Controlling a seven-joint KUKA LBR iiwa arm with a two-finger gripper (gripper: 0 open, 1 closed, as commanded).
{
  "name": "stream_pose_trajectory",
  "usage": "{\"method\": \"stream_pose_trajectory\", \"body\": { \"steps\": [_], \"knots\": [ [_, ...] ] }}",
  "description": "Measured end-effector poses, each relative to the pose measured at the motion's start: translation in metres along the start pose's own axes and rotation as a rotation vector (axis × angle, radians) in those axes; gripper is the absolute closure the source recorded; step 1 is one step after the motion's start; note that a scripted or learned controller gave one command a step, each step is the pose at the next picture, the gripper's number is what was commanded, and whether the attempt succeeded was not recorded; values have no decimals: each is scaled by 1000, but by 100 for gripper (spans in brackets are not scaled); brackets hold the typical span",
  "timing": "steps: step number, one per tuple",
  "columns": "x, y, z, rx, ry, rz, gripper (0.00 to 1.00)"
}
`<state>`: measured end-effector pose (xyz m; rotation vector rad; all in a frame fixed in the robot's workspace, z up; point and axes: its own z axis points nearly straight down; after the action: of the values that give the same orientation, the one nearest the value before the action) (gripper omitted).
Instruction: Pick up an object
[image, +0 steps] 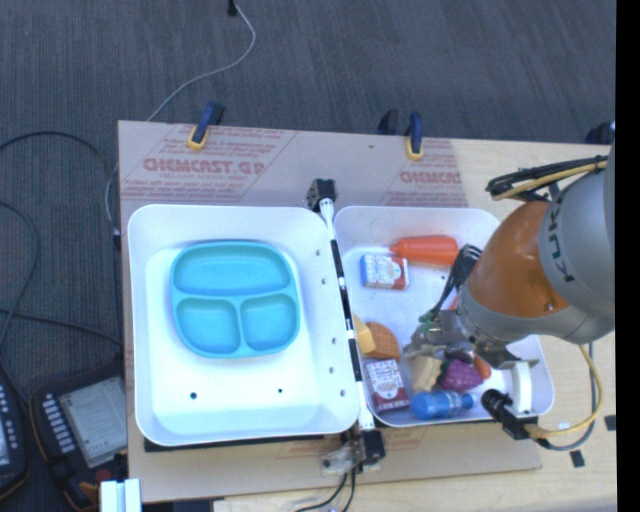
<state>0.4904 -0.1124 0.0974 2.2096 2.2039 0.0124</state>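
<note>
Purple object (461, 376) lying in the right bin (400, 215), toward its near edge, directly under the gripper (440, 345) and so the likeliest target, though that is a guess; touching or nearly touching a pale wedge-shaped piece (426, 373) on its left; blue bottle (440, 404) just below it against the bin's near wall; red-and-white packet (386, 385) further left; orange-brown round item (379, 340) above that; small red-and-white carton (384, 270) and orange carrot-like piece (425, 249) at the far end of the same bin. Gripper down low among the clutter, hidden mostly under the grey and orange wrist; whether released or clenched cannot be told. Nothing visibly lifted; pick judged not yet done, with grasp and raise still left. Left bin (150, 400) alongside, bearing a blue divided tray (236, 298).
</note>
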Motion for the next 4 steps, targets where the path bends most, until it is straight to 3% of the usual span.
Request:
{"method": "stream_pose_trajectory", "body": {
  "steps": [1, 2, 4],
  "knots": [
    [107, -4, -111, 23, 9, -5, 100],
    [107, -4, -111, 23, 9, -4, 0],
    [107, -4, -111, 23, 9, -4, 0]
  ]
}}
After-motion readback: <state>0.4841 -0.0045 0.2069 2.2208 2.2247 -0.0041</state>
